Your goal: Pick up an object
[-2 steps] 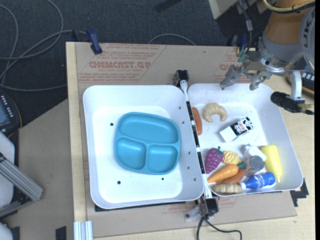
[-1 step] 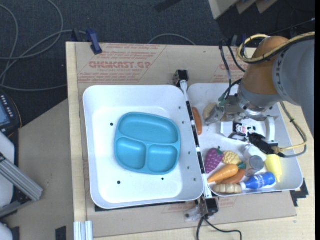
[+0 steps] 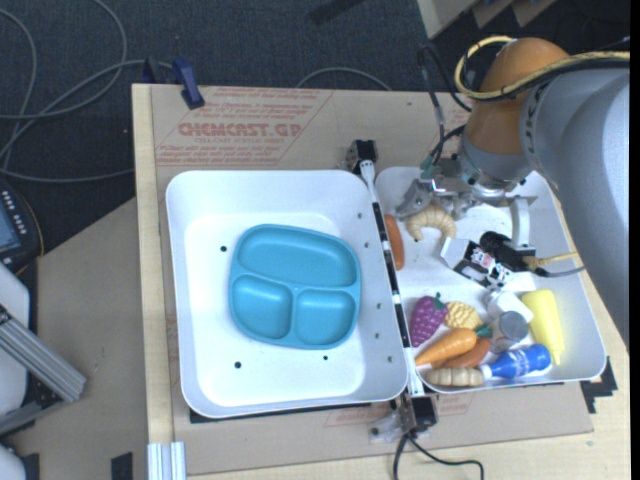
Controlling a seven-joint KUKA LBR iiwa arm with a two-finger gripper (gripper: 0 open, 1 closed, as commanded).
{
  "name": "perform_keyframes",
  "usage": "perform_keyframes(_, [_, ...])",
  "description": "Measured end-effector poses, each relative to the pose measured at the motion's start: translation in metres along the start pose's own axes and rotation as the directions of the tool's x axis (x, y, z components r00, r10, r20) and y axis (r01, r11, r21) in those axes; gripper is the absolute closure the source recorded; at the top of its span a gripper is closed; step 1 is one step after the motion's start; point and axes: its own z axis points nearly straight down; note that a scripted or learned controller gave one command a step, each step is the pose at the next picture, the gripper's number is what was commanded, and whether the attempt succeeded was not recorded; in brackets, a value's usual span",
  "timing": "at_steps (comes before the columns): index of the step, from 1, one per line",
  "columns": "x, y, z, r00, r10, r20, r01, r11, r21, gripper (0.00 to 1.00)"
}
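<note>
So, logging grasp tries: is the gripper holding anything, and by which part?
Cannot be told: the gripper sits over the croissant, its grip hidden.

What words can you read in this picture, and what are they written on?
"CHEMCAST GP": big red letters on the brown cardboard sheet under the white bins; some letters are unclear.
Smaller red lines around it: too blurred to read.
Small black and white box in the right bin: markings too small to read.

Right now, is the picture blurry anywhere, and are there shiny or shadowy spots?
In the camera view, the blue plate and the left bin look sharp and evenly lit; the arm at the right is big and soft-edged, being close to the camera; the orange band shows a mild sheen; the toys in the right bin are small and a bit fuzzy, with faint shadows.
</note>
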Motion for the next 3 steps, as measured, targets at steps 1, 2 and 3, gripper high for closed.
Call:
perform_keyframes(1, [-0.001,-0.001,-0.011,1.000,0.002,0.000,-0.002,1.000,-0.001,1.00])
perform_keyframes(2, [-0.100,0.006,-0.083,1.000,0.009,0.007,-0.009,1.000,-0.006,1.00])
perform_keyframes(3, [-0.093,0.006,-0.078,1.000,0.003,0.001,-0.003,1.000,0.003,0.00])
